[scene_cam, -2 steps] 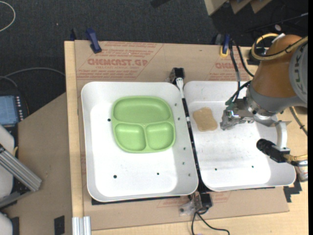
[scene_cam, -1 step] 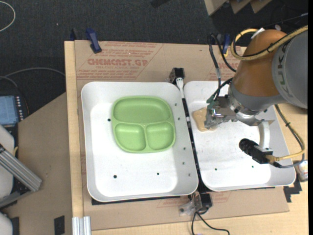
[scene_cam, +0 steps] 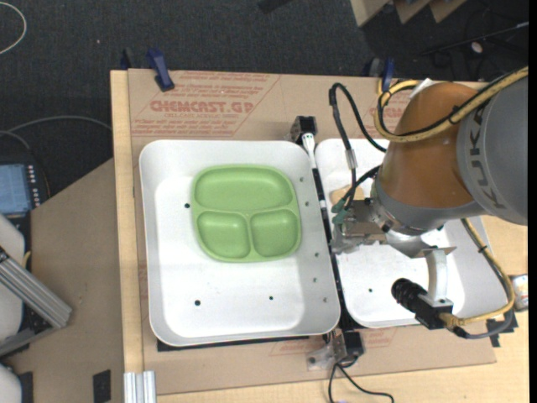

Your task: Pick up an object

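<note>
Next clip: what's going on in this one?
The grey-and-orange arm reaches in from the right, its claw low over the left edge of the right bin, beside the seam between the bins. A green three-compartment plate lies in the left bin, apart from the claw. Whether the claw holds anything cannot be told.

Left white bin (scene_cam: 226,305) and right white bin (scene_cam: 373,305) touching side by side on brown tabletop (scene_cam: 201,103), CHEMCAST print. Blue clamp (scene_cam: 159,70) far-left edge. Dark carpet (scene_cam: 210,15) beyond. Aluminium extrusion (scene_cam: 38,296) near left.
</note>
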Tool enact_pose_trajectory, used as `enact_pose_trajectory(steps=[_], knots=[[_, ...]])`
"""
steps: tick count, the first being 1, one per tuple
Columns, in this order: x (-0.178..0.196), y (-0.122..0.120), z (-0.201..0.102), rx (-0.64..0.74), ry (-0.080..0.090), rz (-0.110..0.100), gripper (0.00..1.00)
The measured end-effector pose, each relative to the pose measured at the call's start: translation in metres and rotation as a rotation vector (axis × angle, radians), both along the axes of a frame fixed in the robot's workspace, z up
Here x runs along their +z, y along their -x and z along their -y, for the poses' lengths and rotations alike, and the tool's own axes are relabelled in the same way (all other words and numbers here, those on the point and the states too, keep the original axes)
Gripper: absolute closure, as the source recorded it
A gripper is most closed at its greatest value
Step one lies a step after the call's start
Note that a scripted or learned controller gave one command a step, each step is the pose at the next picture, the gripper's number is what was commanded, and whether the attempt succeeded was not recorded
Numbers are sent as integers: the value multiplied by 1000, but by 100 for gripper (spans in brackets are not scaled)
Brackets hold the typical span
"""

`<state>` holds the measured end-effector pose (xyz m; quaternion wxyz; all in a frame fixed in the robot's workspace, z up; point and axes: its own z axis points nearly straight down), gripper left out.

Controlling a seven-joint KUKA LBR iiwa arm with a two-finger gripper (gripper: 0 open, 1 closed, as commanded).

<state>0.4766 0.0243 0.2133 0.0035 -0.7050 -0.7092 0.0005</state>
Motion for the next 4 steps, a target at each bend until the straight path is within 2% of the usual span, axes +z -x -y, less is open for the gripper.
enact_pose_trajectory(steps=[1, 2, 3, 4], knots=[[124, -5, 7, -5, 3, 22, 100], [140, -3, -77, 4, 1, 10, 100], [238, -3, -4, -13, 4, 19, 100], [211, -2, -40, -2, 4, 1, 100]])
